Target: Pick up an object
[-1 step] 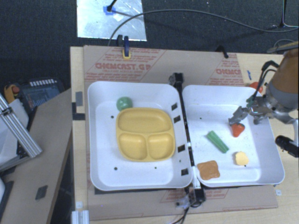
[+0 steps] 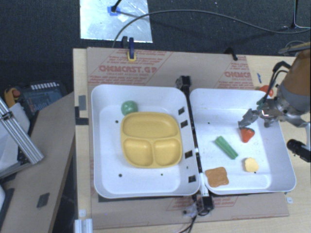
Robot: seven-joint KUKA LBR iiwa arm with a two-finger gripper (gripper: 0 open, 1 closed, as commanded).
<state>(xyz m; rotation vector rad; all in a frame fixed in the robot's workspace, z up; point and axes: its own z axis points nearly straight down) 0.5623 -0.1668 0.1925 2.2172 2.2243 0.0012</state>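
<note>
Your pincer point(image 2: 246, 122) sits low in the right bin point(image 2: 282, 178), directly over the red piece point(image 2: 247, 135); open or closed, you cannot tell. Green stick point(image 2: 226, 147), yellow piece point(image 2: 251, 165) and brown piece point(image 2: 217, 177) lie nearby.

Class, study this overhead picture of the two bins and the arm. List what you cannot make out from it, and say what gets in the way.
1. The two-finger gripper above the small red-orange piece: too small and blurred to tell open from shut, or touching from hovering.
2. The grey arm with orange band: cut off by the right edge.
3. The round green object: its near side is hidden behind the yellow compartment tray.
</note>
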